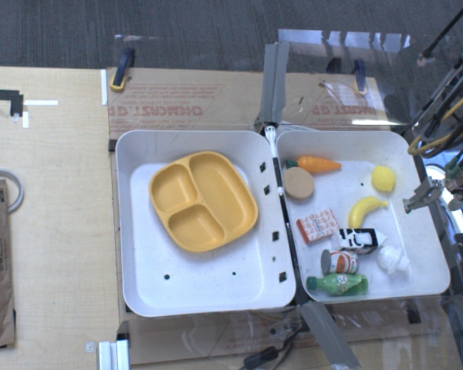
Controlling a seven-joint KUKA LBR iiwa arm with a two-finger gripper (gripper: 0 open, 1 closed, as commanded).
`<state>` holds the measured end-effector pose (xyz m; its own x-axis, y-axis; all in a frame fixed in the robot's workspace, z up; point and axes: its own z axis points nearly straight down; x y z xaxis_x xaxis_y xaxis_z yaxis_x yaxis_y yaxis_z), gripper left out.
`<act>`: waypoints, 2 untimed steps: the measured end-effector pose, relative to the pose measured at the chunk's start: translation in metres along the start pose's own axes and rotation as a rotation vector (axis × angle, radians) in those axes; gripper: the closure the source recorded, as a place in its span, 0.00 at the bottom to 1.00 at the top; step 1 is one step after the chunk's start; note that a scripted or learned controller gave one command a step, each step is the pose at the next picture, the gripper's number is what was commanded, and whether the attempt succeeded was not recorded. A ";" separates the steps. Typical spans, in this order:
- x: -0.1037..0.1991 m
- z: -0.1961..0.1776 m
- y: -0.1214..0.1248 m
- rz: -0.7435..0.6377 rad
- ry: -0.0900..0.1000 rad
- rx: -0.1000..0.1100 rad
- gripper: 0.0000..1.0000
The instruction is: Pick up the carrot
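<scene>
Along the far wall of the right-hand shallow white bin lies the small orange carrot with a green tip, pointing across the bin, its green end toward the divider between the bins. Just in front of it and close to touching sits a round tan disc-shaped item. Farther right, a round yellow lemon rests above a curved yellow banana. Nearer the front, a flat red-and-white patterned packet lies beside a small black-and-white carton; below these are a red-labelled can on its side, a crumpled white object, and a green plastic bottle lying along the front wall.

The left-hand shallow white bin holds a yellow plastic plate with three compartments, turned at an angle.

At the right edge of the view, metallic parts of the arm's gripper stand over the right bin's rim, well apart from the carrot; whether the claw is apart or together cannot be told.
</scene>
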<state>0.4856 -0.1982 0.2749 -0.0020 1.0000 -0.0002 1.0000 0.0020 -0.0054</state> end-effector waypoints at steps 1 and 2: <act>0.070 -0.032 0.059 -0.379 -0.002 -0.004 0.00; 0.056 0.074 0.114 -0.338 -0.001 -0.003 0.00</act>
<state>0.5994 -0.1419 0.1998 -0.3335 0.9427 -0.0003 0.9427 0.3335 -0.0030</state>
